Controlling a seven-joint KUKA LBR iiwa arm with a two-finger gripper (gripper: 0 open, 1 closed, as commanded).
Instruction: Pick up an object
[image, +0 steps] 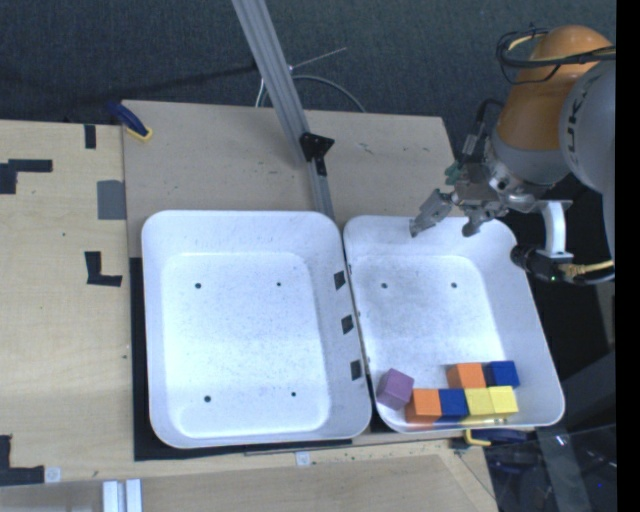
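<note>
Your gripper (447, 217) hangs spread and empty, well apart from the purple cube (397, 386): light, rigid; pinch its flat opposite sides.

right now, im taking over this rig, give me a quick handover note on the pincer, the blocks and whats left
Pincer: open, holding nothing, above the far rim of the right bin.
Blocks: all clustered at the right bin's near edge: purple block, orange blocks and, blue blocks and, yellow blocks and.
Left bin: no blocks in it.
Done: nothing picked up yet.
Left: bring the pincer to the near edge, grasp one block, lift. The purple one sits a little apart, likely the easiest.
</note>
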